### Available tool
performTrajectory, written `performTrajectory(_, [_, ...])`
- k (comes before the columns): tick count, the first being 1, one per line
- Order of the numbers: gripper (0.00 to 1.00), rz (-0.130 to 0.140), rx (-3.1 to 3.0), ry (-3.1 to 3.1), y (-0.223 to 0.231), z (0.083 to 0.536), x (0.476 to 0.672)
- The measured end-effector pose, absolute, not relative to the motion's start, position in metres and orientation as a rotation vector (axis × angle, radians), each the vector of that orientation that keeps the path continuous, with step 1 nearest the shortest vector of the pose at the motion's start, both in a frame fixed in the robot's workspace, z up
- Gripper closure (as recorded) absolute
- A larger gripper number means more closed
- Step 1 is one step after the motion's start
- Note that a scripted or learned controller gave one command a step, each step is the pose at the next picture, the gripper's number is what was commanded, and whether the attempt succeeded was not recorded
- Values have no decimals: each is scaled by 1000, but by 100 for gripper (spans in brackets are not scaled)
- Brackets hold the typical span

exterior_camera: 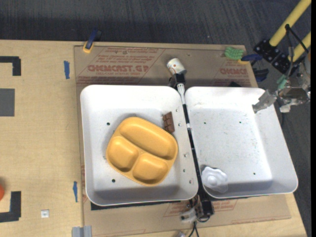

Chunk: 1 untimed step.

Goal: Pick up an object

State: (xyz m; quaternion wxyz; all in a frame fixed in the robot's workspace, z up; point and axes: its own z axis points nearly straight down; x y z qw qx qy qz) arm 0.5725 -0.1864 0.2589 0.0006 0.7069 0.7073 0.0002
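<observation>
A yellow divided plate [142, 150] lies in the left bin [94, 132], close to its front. A small brown block [168, 122] rests against that bin's right wall. A crumpled clear plastic piece [214, 177] sits in the front left corner of the right bin [266, 147]. My gripper [269, 100] hangs at the far right corner of the right bin, just over its rim, well away from all three objects. Nothing shows in its grasp.
A white-capped fixture [174, 65] stands behind the seam between the bins. A yellow clamp [90, 45] and a green clamp [233, 53] hold the cardboard sheet at the back. Yellow and black equipment [281, 38] stands at the upper right.
</observation>
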Motion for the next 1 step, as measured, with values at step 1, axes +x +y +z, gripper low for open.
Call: performTrajectory(1, [0,0,2062,2370,-189,170,514])
